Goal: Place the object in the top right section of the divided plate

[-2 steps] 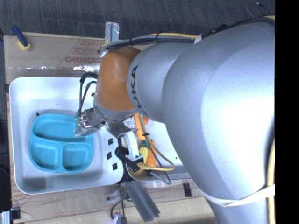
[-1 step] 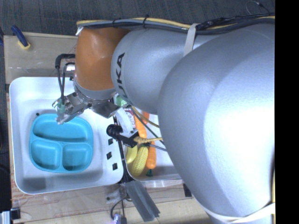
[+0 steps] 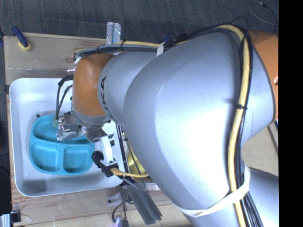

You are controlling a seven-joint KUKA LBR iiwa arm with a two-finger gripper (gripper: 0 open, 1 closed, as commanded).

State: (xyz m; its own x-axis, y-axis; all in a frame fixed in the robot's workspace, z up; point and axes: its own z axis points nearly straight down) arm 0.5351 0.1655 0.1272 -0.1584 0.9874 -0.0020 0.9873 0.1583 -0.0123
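Observation:
A blue divided plate [image 3: 52, 152] lies in the left white bin [image 3: 21, 96], with two sections along its near side and a larger one at the far side. My gripper [image 3: 70, 126] hangs low over the plate's far right part, its metal head covering that corner. The orange wrist band [image 3: 87, 89] sits right above it. A tiny greenish speck [image 3: 56, 122] shows at the gripper's left edge; what it is cannot be told. Whatever lies beneath the gripper is hidden.
The grey arm [image 3: 189, 117] covers the middle and right of the view, hiding most of the right bin. A yellow cable [image 3: 239, 93] runs along it. A blue clamp [image 3: 21, 38] sits on the bench's far left corner. A metal bracket [image 3: 113, 32] stands at the far edge.

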